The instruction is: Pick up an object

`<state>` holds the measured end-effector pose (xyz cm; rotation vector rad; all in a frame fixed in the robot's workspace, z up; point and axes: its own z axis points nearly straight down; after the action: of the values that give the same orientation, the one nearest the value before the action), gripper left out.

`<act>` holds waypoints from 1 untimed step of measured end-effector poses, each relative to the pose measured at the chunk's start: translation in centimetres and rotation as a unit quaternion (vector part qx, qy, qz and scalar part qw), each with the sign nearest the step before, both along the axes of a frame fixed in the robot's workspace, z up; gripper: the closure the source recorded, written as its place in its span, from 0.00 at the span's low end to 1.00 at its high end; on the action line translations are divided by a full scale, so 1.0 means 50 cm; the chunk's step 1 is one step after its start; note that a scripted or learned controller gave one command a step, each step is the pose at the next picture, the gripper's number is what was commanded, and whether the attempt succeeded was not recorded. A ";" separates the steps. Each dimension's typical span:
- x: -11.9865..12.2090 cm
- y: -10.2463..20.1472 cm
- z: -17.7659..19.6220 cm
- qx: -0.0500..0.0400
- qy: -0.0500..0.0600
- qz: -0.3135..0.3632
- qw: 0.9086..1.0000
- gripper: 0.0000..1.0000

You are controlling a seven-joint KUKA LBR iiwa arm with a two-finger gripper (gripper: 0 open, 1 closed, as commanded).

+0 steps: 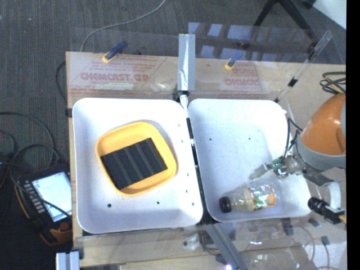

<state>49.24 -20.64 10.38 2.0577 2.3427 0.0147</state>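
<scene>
We saw two shallow white bins side by side on the worktop (84, 75). In the right bin (236, 122) a small plastic bottle (248, 199) lay on its side close to the near wall, its black cap pointing toward the divide between the bins and an orange-and-green label wrapped round its middle. The rest of that bin's floor showed only a few small dark dots.

The left bin (84, 151) held a yellow dish (107, 142) with rounded corners, sitting skewed to the bin's walls, and a black ribbed insert (135, 162) lay flat inside it.

The arm (326, 134) reached in over the right bin's far-right side, its orange band prominent. The gripper (277, 166) hung just above and to the right of the bottle, near it but not around it. We could not tell whether the gripper was open or closed, as the tip was small and blurred against the white floor.

Two yellow clamps (114, 51) sat along the back edge of the worktop, and a handheld screen (48, 190) rested on the carpet beside the left bin.
</scene>
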 end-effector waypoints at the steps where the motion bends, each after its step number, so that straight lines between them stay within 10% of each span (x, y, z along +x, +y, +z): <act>1: -0.006 0.088 -0.021 -0.004 0.002 0.072 0.997 0.00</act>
<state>48.94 -16.24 9.31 1.8819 2.4847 0.0036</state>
